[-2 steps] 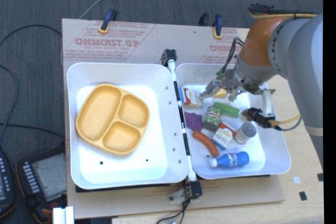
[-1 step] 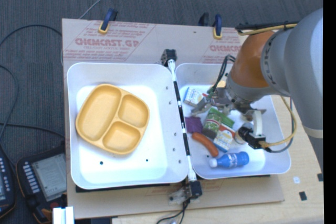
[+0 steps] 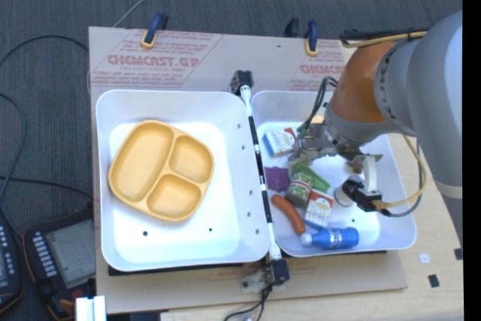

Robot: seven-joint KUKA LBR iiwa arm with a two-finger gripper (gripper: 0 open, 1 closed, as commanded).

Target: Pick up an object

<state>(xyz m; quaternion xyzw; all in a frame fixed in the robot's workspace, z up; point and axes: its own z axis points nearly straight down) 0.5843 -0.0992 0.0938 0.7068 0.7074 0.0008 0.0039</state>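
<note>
My gripper [image 3: 310,149] sits low in the right shallow white bin [image 3: 397,231], over the green packet [image 3: 307,183]; I cannot tell how my jaws stand. An orange sausage-shaped toy [image 3: 289,213] and blue plastic bottle [image 3: 335,238] lie nearer the front wall.

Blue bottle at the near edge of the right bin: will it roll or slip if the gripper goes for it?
Probably yes. The blue bottle lies on its side and looks round, so a nudge could roll it. Its surface seems smooth, likely slippery. The orange sausage-shaped toy near its white cap might block rolling that way.
</note>
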